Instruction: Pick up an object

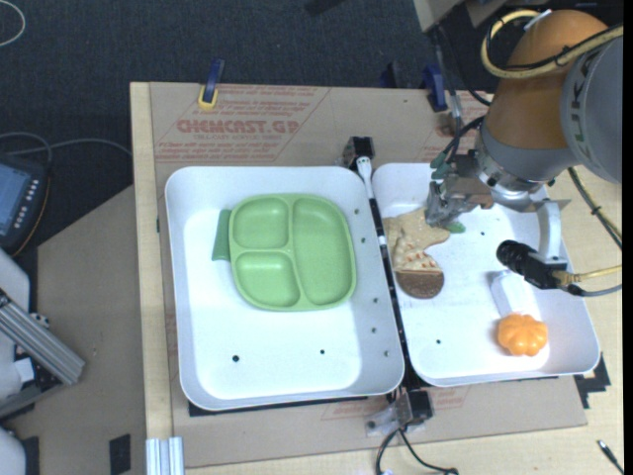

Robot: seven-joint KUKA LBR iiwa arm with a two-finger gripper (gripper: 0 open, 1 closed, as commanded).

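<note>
Eyes on the tan, spotted object (408, 247) in the right bin (465, 366): it lies flat against the bin's left wall, roughly halfway along it, with a dark brown rounded end (421, 284) pointing toward the near side. The pincer (446, 211) hangs just beside the object's far, upper-right end, right at its edge, and from this angle there is no telling whether the two touch. Whether the pincer is open or closed, I cannot tell either; nothing shows as gripped in it. The grey arm with its orange band (539, 72) reaches in from the right, above the far half of that bin. Moving outward, an orange pumpkin-shaped object (520, 333) sits near the bin's near right corner, well apart from the pincer, and a small white block (511, 292) lies just beside it on the far side. Across the divide, the left bin (190, 305) holds a pale green divided plate (293, 250) with three compartments, set in the far half of the bin, and a darker green piece (220, 236) pokes out from under the plate's left edge. Both bins rest side by side on the brown board of the surface (148, 265), which carries red lettering along its far edge.
</note>
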